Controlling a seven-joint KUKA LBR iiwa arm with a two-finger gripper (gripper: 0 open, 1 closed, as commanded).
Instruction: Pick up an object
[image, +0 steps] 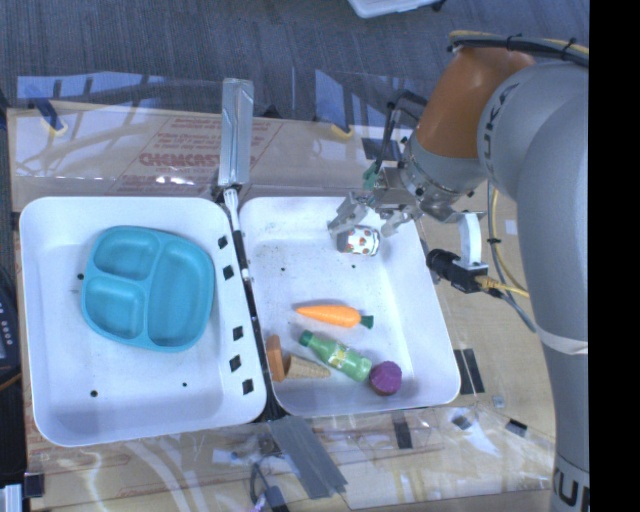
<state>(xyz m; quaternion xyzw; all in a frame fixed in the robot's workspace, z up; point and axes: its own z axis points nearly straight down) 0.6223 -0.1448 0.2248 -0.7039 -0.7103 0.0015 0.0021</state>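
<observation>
Gripper (368, 217), fingers spread, low over small white-and-red object (361, 241) at right bin (425, 300) far end: centre over it, descend straight, then close

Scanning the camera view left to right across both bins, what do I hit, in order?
Blue sectioned plastic plate → orange toy carrot → small white patterned object under the gripper → purple round toy.

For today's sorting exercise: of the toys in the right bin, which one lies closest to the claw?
The small white toy at the bin's far end, right under the claw. The carrot, green bottle and purple ball lie farther toward the near end.
</observation>
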